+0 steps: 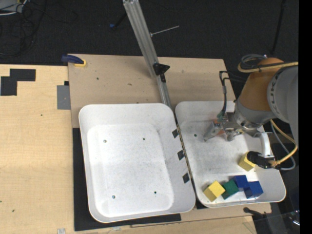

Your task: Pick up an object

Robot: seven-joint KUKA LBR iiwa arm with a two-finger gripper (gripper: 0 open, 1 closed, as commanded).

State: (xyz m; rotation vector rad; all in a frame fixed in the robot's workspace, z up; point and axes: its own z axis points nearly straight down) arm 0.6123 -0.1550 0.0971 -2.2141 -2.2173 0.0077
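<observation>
Nearest, along the near edge of the right bin (195, 112): a tight cluster of small blocks, namely a yellow block (213, 191), a green block (230, 187) touching it, and two blue blocks (247, 185) at the near right corner. A little farther, by the right wall: another yellow block (246, 162), apart from the cluster. Probably light, rigid, flat-faced foam or wood; easiest taken across two opposite faces. The lone yellow one likely simplest, though the wall beside it crowds one finger. Farther, over the bin's bare middle: gripper (220, 130), fingers spread apart, holding nothing. Plenty of bare floor beneath for descending. Left bin (92, 113) alongside. Beyond, a slanted aluminium rail (146, 43) rising from the bench (117, 79).
</observation>
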